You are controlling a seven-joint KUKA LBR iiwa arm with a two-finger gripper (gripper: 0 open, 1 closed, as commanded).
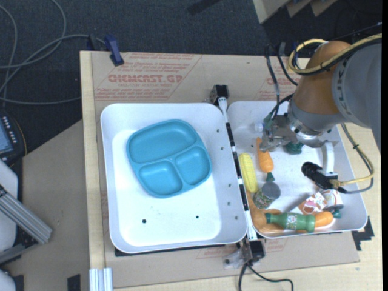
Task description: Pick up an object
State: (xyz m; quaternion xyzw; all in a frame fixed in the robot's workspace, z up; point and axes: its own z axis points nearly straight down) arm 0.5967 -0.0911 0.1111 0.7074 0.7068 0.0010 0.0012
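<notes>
My gripper [271, 134] hangs low over the upper left part of the right bin [242, 111], below the grey arm with its orange band [321, 77]. Just under it lies a small orange carrot [265, 160], close to the gripper's tip; I cannot tell if they touch. A yellow corn cob [247, 171] lies along the bin's left wall. Further down the bin are a grey round can [267, 194], a green bottle [292, 222] lying on its side, an orange piece [259, 217] and a red and white packet [314, 204].
The left bin [121, 223] holds a blue divided plate [168, 157] in its upper half. A small dark green thing [293, 145] lies partly under the wrist. The bins meet at a ridge [233, 162]. Cables run behind the bench.
</notes>
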